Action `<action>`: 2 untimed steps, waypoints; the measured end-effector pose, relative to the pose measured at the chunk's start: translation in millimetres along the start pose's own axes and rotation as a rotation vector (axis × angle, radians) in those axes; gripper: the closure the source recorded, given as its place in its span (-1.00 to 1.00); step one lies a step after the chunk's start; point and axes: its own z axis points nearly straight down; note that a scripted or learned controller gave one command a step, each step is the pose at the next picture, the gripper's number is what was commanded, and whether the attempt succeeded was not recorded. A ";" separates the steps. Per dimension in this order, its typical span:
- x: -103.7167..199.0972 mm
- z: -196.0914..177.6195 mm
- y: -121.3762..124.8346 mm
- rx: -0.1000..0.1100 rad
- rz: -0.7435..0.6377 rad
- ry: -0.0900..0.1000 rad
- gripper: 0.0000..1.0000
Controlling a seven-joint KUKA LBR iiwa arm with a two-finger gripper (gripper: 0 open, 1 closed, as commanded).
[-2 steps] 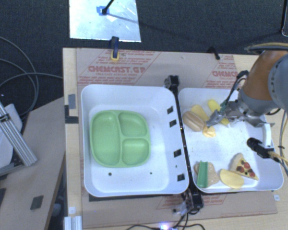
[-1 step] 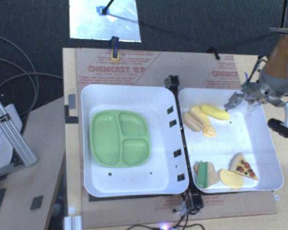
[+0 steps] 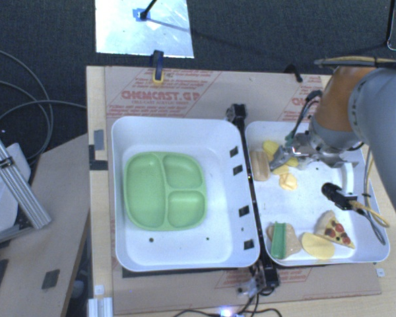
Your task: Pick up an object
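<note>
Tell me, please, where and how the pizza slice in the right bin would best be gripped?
Probably across the narrower pointed half of the pizza slice, coming straight down from above: it lies flat on the bin floor, its wider crust end sits close to the right wall, and the yellow piece crowds its lower-left edge.

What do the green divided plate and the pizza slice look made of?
The green three-compartment plate looks like moulded plastic: one even pale colour, rounded edges, soft sheen. The pizza slice with red dots is probably a plastic or rubber toy, flat colours and crisp outline; which one is unclear.
</note>
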 end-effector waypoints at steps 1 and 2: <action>-93.5 3.6 36.4 0.036 0.004 0.011 -1.00; -92.3 -6.8 34.3 0.044 -0.001 0.007 1.00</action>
